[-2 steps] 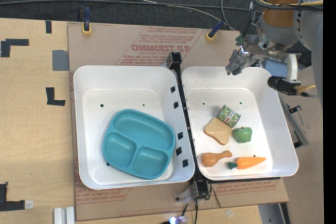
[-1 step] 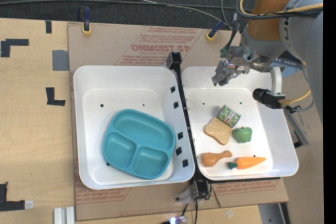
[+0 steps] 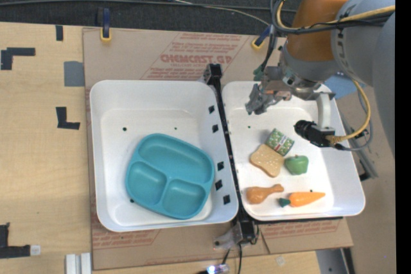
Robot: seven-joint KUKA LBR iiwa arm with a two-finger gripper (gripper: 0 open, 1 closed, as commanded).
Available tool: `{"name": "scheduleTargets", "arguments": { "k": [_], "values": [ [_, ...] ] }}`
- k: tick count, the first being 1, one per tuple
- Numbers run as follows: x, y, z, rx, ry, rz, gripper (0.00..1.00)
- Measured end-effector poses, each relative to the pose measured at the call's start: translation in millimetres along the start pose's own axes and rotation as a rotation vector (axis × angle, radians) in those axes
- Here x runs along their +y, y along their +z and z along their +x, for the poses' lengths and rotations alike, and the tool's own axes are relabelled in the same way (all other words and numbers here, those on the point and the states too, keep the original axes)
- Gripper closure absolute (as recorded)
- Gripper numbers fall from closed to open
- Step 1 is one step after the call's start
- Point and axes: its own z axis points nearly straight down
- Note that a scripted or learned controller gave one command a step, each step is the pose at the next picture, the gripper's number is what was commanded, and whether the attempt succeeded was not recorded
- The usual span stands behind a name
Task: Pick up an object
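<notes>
Hung over the far left part of the right bin (image 3: 347, 202), the pincer (image 3: 262, 99), fingers pointed down and slightly spread with nothing between them; probably poised there to drop onto one of the toys nearer the front. Clustered toward the right bin's front half, well apart from the pincer, likely tipped in loose as grasp targets: one green-and-white carton (image 3: 280, 141), one bread slice (image 3: 266, 160) touching it, one green pepper (image 3: 297, 165) just beside, one drumstick (image 3: 262, 193) and one carrot (image 3: 303, 199) along the front edge. Five toys in all, none lifted. Lay flat in the left bin (image 3: 106, 99), toward its front right corner, one blue tray (image 3: 169, 175) with three compartments, perhaps a drop-off spot. Two bins side by side on the counter (image 3: 38, 138), split by a black divider (image 3: 221, 131)
</notes>
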Motion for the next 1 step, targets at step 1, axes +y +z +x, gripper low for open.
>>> {"name": "scheduleTargets", "arguments": {
  "k": [1],
  "values": [
    [-32.4,-7.9,47.8,0.001,-0.001,0.001,1.0]
  ]
}}
